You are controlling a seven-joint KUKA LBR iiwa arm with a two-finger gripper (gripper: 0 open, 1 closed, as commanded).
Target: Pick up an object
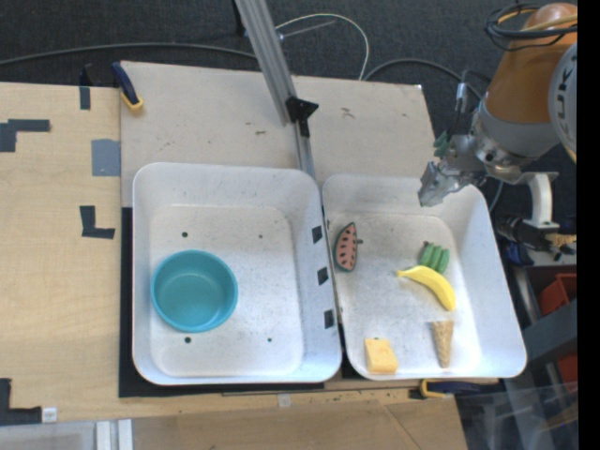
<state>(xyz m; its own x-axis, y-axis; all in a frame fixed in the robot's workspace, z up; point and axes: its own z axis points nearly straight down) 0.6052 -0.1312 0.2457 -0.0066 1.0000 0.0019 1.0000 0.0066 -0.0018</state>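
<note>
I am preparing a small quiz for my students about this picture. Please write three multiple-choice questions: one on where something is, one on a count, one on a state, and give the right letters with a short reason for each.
1. Where is the blue bowl?
A. In the left bin
B. In the right bin
C. On the wooden bench outside the bins

2. How many objects lie in the right bin?
A. Two
B. Five
C. Eight

3. What is the state of the gripper in relation to the objects?
A. It presses on the bowl
B. It lifts the banana
C. It is above the far rim of the right bin, apart from all objects

Answers:
1. A, the bowl sits in the left bin, near its front left corner.
2. B, a watermelon slice, green vegetable, banana, cheese wedge and ice cream cone.
3. C, every object lies on the bin floor away from it.
</note>
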